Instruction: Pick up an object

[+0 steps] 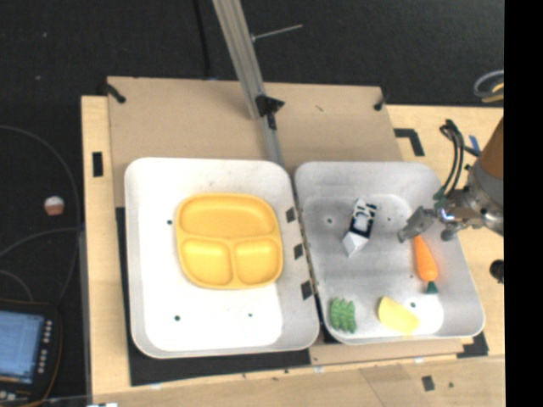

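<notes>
A: Where is the tool (pixel 431 224) right now?

B: It hangs over the right bin (pixel 322 185), near that bin's right side, directly above the top end of the carrot (pixel 425 259). The two fingers look spread, one toward the bin's middle and one toward the arm, and nothing sits between them.

A: So the carrot is the target?

B: That's my guess, since it is the nearest thing. It lies flat on the bin floor, lengthwise away from the tool, green tip toward the near rim. That pose suits a pinch across its narrow body.

A: What else could it take?

B: A small milk carton (pixel 361 225) lies tipped over near the bin's middle, well clear of the carrot. A yellow lemon piece (pixel 397 315) and a green broccoli (pixel 342 314) sit along the near edge.

A: And the left bin (pixel 153 312)?

B: It carries a yellow divided plate (pixel 227 239), sitting flat in the centre, compartments up, far from the tool.
</notes>
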Available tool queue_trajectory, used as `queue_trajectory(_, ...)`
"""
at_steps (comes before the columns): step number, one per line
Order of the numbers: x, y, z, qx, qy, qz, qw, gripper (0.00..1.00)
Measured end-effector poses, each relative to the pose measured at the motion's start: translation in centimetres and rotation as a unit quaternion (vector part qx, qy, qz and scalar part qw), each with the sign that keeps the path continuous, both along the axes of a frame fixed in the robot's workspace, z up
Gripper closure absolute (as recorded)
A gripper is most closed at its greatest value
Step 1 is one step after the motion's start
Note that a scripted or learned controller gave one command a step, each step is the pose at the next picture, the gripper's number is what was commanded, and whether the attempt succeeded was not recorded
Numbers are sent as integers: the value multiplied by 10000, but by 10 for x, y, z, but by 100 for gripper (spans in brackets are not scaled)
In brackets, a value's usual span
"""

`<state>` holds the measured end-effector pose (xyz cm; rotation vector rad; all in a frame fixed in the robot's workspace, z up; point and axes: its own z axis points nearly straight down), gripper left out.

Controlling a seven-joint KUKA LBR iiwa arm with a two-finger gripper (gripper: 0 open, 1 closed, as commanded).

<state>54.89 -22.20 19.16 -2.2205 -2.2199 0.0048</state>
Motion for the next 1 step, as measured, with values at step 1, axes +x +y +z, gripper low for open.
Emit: queue_trajectory(1, 5, -5, -45, -3, -3, -4, 10000, 0)
